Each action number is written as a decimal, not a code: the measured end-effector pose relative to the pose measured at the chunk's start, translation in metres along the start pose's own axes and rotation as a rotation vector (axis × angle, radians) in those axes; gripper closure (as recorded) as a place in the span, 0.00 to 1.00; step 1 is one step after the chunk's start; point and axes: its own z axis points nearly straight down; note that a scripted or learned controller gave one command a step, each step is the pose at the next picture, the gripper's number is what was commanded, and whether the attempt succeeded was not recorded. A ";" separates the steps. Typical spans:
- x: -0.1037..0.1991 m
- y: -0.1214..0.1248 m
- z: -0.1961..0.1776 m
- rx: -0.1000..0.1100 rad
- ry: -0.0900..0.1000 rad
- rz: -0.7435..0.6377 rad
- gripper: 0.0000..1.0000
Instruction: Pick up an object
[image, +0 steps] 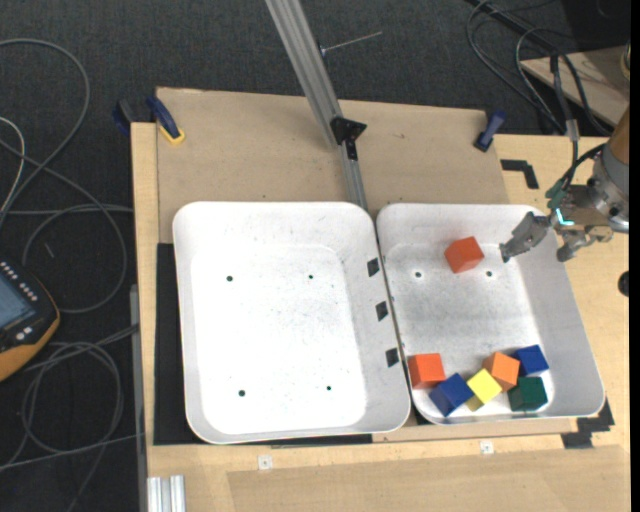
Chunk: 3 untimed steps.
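**Pincer at right bin rim, nothing held**

The pincer (545, 240) stands with fingers spread over the upper right rim of the right bin (575, 330), gripping nothing. An orange cube (463, 254) lies alone just left of it, with bare floor all around. Along the near wall cluster six blocks: an orange block (427, 369), blue block (451, 392), yellow block (484, 386), second orange block (505, 369), second blue block (531, 359), green block (528, 394) (several touching). The left bin (200, 300) adjoins on the tabletop (250, 140).

Two bins sit side by side on the counter (300, 150). In the right bin (560, 300) — one block (463, 254) behind, six blocks (485, 381) clustered along its front edge.
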 end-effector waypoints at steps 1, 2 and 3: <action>0.000 0.001 -0.002 -0.004 -0.001 0.000 0.00; 0.002 -0.004 0.041 0.001 0.000 0.000 0.00; 0.005 -0.004 0.105 0.004 0.001 0.001 0.00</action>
